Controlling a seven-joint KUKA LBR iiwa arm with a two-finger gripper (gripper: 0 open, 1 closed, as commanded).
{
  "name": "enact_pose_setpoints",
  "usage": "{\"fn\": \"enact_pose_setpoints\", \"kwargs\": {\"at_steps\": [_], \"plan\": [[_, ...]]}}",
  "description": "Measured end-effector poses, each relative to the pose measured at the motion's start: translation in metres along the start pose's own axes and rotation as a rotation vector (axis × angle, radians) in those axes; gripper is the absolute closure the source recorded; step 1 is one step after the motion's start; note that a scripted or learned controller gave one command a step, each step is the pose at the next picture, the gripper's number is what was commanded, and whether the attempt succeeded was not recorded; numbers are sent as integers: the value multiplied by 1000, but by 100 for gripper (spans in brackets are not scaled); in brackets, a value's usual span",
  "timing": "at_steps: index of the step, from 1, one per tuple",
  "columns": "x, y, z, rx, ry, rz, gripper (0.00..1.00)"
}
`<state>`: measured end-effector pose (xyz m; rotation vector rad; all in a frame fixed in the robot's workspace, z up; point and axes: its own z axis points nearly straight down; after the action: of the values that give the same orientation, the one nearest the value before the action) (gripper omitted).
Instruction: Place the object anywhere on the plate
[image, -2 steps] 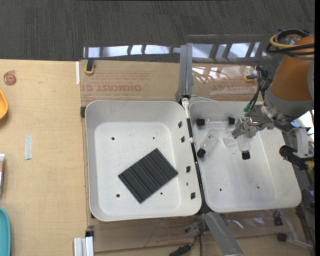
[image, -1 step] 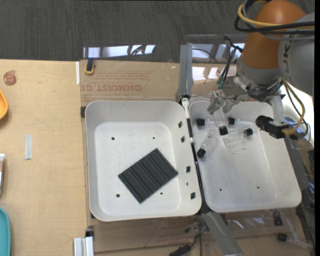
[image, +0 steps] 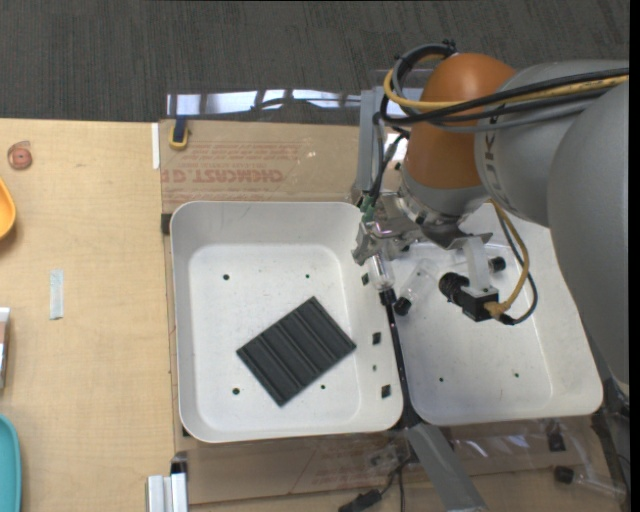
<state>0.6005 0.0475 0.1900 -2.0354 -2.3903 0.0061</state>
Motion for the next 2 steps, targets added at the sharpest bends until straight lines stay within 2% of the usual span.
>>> {"fn": "enact_pose_setpoints", "kwargs": {"at_steps": [1,2], "plan": [[-27,-30,0,-1,0,-22,100],[33,-79,0,0,0,-126,100]]}}
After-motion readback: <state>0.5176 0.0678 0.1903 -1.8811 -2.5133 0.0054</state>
